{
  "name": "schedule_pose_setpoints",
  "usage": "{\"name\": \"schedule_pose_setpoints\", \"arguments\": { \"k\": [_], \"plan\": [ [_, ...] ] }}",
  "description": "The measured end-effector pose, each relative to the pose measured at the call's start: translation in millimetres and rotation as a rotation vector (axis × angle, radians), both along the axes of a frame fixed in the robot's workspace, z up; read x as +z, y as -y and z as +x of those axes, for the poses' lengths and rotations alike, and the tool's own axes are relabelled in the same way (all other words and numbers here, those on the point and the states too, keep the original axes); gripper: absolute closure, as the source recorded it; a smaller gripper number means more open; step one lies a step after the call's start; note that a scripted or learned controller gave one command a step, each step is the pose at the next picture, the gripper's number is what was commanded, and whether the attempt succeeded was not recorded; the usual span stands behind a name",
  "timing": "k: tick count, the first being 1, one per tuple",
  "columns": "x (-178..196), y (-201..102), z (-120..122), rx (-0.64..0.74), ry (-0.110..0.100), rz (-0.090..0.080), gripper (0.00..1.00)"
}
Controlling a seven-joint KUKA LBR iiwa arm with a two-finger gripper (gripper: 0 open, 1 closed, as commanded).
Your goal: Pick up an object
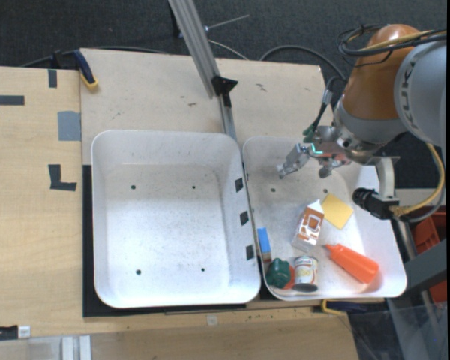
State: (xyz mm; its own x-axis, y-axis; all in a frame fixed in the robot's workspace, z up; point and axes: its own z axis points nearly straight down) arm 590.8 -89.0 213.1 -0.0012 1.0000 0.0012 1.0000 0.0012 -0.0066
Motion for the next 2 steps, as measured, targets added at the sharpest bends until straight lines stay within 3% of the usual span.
{"name": "schedule_pose_setpoints", "arguments": {
  "k": [1,2],
  "plan": [
    [3,0,1,0.001,0.005,-0.001,0.0],
    [-57,1,8,0.0,-0.001,-0.002,0.0]
  ]
}}
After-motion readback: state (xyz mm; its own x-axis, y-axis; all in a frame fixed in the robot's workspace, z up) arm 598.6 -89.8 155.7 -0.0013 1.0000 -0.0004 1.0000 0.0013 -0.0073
